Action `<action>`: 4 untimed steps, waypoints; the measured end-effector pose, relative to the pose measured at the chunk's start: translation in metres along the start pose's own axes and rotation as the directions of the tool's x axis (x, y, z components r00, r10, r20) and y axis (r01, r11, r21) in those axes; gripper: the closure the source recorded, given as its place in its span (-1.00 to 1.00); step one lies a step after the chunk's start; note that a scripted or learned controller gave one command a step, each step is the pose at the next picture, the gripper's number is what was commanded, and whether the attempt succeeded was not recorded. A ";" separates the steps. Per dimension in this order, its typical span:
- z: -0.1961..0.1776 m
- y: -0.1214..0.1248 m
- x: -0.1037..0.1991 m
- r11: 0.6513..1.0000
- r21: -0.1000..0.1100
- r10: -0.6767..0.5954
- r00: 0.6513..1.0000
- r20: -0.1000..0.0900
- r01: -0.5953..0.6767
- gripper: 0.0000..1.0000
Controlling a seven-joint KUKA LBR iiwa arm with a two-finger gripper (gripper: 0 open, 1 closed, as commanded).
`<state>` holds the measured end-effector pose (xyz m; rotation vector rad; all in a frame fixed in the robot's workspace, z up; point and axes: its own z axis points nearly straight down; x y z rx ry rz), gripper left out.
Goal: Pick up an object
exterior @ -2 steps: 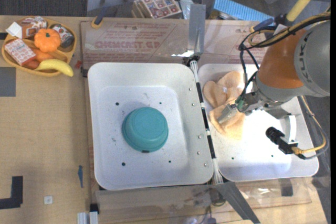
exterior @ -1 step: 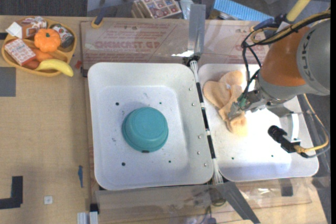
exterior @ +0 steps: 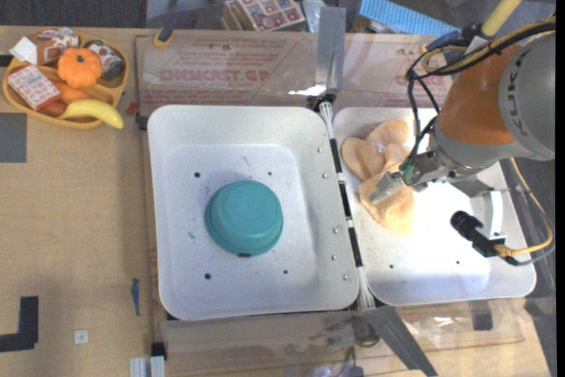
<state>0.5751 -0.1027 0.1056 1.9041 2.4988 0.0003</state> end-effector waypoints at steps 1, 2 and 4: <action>-0.008 0.000 -0.002 1.000 -0.001 0.004 1.000 0.001 -0.004 1.00; -0.009 0.000 -0.002 1.000 -0.001 0.004 1.000 0.001 -0.004 -1.00; 0.007 -0.016 0.005 1.000 -0.013 0.020 1.000 0.005 -0.020 1.00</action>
